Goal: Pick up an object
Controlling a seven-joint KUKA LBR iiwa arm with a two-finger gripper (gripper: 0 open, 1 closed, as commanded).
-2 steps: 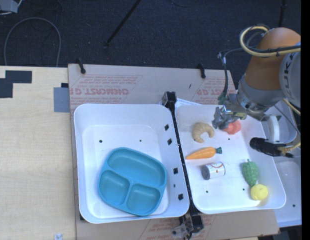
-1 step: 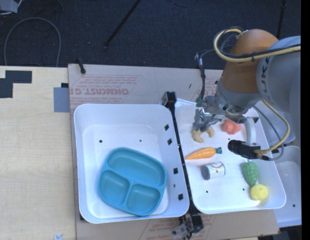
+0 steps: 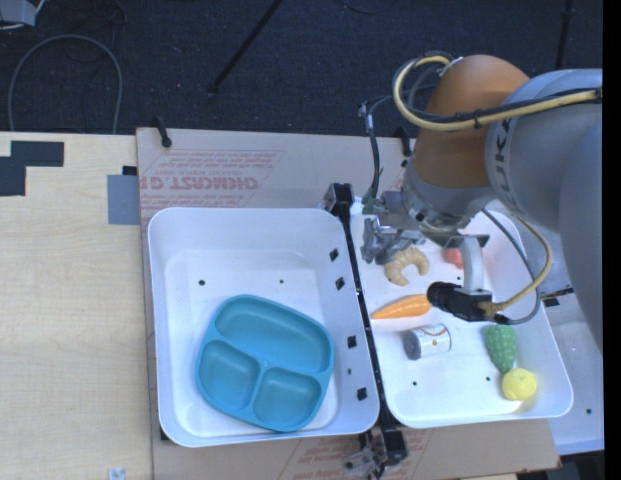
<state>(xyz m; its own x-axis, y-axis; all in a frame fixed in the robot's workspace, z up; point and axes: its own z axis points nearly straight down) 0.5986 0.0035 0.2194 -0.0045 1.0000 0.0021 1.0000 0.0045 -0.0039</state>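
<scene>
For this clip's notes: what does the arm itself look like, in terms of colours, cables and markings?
The arm is a bulky grey body with a rounded orange band above the wrist. A yellow cable loops around that band and runs along the grey link. Dark lettering marks the grey shell beside the orange. Below sits a metallic grey gripper, and a thin cable rises from it.

A dark blue-black carpeted floor (image 3: 240, 48) spans the picture from 10 to 1 o'clock, with thin pale cables (image 3: 65, 53) looping across it. A light wooden benchtop (image 3: 60, 308) fills 9 o'clock. A brown cardboard sheet with red mirrored lettering (image 3: 210, 173) lies at the centre.
</scene>
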